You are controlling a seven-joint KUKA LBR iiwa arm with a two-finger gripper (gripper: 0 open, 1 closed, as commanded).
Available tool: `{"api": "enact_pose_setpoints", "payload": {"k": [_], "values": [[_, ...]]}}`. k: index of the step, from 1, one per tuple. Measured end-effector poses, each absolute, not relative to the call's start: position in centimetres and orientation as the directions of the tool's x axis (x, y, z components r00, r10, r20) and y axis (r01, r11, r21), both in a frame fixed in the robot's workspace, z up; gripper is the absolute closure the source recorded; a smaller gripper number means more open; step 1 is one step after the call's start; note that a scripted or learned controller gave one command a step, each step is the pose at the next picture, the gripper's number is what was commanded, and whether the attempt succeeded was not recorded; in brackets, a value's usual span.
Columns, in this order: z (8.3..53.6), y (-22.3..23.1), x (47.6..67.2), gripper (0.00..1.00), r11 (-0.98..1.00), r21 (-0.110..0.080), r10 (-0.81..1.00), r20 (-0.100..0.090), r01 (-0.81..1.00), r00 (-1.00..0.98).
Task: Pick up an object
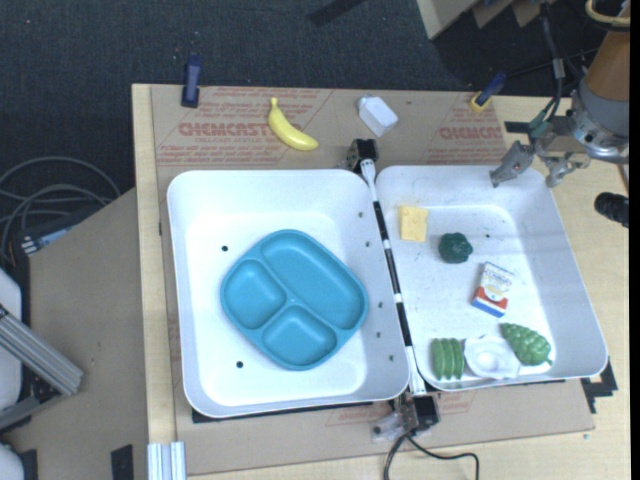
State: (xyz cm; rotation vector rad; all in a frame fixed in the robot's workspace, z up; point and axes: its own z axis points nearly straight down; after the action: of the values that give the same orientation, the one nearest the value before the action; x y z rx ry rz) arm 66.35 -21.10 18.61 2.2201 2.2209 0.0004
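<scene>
My gripper [530,168] hangs over the far edge of the right bin [575,268], fingers spread open with nothing between them. Below it in that bin lie a yellow block [413,222], a dark green round object [455,248] and a small red, white and blue carton [492,290]. Along the bin's near edge sit green pea pods [448,358], a white piece [487,359] and a leafy green toy [527,343]. The gripper is well apart from all of them.
A blue divided plate [292,298] lies in the left bin [190,268]. On the bench behind the bins are a yellow banana [290,128], a white object [378,116], a blue item [191,81] and a blue and yellow clip [487,93].
</scene>
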Motion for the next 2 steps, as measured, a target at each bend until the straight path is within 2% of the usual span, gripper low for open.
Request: {"api": "enact_pose_setpoints", "payload": {"k": [1, 2], "values": [[16.7, -15.0, 63.5, 0.00, 0.002, -0.001, 1.000, 0.001, 1.000, -0.002], [8.4, -11.6, 60.2, 0.00, 0.001, -0.002, 1.000, 0.001, 1.000, -0.001]]}}
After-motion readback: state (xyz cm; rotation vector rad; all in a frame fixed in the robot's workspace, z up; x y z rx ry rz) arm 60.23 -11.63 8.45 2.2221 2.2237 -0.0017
